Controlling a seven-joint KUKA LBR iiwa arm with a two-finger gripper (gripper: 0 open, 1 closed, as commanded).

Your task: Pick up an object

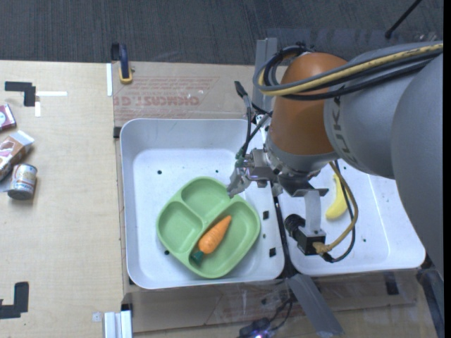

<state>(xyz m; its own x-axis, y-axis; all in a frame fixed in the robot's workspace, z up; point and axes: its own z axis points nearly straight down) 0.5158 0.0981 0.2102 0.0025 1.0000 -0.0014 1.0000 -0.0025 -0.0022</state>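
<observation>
Camera view showed us the pincer (pixel 238 182) hanging low over the left bin (pixel 141 189), its tip at the upper right rim of a green divided plate (pixel 184 225). We could not tell whether it stood apart or together, since the wrist hid most of it, and we saw nothing gripped there. Just below and left of the tip, an orange toy carrot (pixel 214 234) lay slantwise in the plate's largest compartment, its green stem end pointing down-left toward the plate's lower rim. The plate rested on the floor of the left bin, toward that bin's lower right part. Above the pincer we saw the arm (pixel 394 104), grey with its orange band, reaching in from the right with black and yellow cables looped round it, covering much of the right bin (pixel 384 255). A yellow banana (pixel 338 199) lay in the right bin, partly behind the cables. Well apart, at the far left of the worktop (pixel 63 210), we saw a small tin can (pixel 22 182) and some packets (pixel 10 143) beside it.
</observation>
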